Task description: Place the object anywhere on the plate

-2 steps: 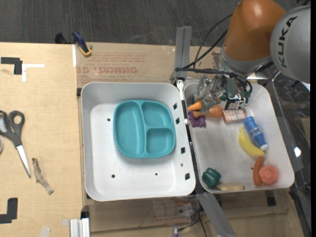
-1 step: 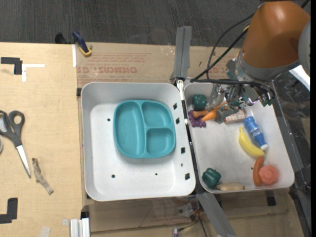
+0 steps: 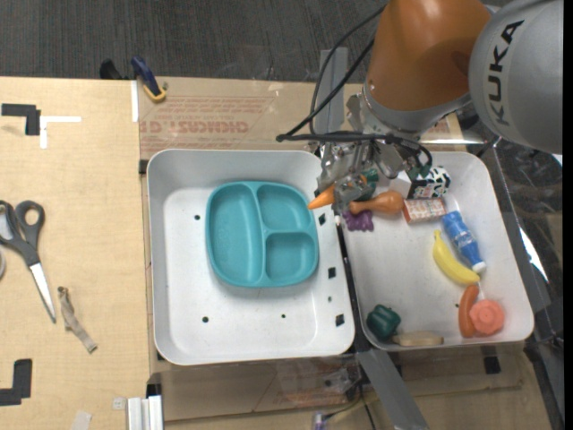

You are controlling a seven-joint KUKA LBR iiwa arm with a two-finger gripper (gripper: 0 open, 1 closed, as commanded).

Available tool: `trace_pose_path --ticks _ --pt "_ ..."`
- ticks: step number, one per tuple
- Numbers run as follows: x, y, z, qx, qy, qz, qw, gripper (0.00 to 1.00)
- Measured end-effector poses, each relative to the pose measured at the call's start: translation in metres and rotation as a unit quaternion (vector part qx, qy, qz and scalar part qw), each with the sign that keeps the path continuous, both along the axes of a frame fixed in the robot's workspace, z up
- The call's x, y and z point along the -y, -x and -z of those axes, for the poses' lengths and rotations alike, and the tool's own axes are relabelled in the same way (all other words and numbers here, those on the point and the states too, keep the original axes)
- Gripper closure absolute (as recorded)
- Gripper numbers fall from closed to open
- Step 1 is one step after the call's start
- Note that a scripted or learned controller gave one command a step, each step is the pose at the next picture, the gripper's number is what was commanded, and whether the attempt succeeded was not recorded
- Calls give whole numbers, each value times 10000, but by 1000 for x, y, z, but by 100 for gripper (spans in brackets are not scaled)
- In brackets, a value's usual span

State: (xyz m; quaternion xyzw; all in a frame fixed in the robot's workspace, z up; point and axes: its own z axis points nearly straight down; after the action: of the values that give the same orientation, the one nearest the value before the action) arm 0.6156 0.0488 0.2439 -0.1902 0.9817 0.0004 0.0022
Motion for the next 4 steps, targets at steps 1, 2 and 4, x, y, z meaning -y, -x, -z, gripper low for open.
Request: trace_pose_path --ticks 1,2,4 --pt "3 -10 -88 6 2 -322 9995 100" --pt "-31 6 -92 -3 3 -2117 9773 100" --pt "-94 -4 -80 7 4 -4383 8988 0"
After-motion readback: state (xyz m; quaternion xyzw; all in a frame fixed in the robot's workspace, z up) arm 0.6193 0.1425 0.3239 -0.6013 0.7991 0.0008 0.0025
